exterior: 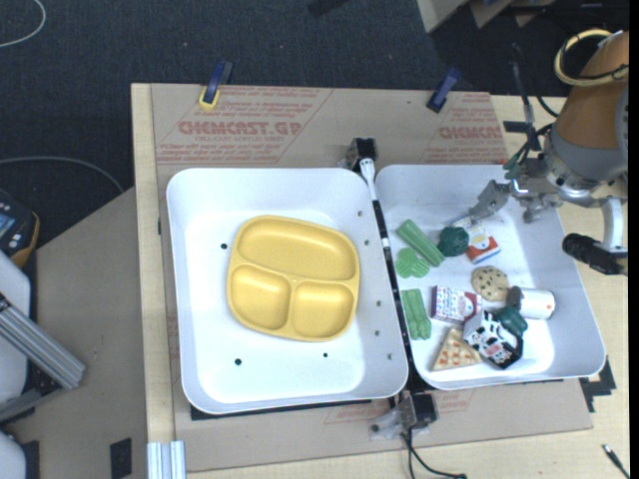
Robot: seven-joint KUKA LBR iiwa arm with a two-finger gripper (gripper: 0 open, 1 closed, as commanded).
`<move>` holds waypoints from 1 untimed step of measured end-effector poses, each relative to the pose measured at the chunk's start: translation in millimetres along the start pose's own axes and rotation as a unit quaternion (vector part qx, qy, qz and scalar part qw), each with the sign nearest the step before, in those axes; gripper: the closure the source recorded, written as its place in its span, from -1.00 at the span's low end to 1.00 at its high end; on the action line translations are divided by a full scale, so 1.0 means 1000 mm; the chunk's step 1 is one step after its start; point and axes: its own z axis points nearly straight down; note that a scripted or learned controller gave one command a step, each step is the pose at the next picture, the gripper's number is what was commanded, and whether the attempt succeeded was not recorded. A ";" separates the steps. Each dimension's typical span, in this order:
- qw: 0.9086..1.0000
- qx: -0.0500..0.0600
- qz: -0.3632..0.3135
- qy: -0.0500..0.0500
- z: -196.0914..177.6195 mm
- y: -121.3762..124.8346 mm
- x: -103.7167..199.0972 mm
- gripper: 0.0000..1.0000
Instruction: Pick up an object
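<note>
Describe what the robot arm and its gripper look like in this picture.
The arm has a rounded orange section above a grey wrist. A yellow cable loop arcs beside the orange part. The gripper is grey metal with two thin fingers, on a blocky silver mount. A black cylindrical part sticks out below the wrist.

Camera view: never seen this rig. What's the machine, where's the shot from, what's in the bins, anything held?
One fixed camera looks down at a slant on a bench with two white bins. The grey arm with an orange band reaches in from the right; its gripper hovers over the right bin, with nothing visibly between its fingers. The left bin holds a yellow divided tray. The right bin holds small toy foods: green pieces, a cookie, a pizza slice and more.
</note>
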 end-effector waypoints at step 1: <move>1.000 -0.004 0.000 0.000 0.050 0.002 0.001 -1.00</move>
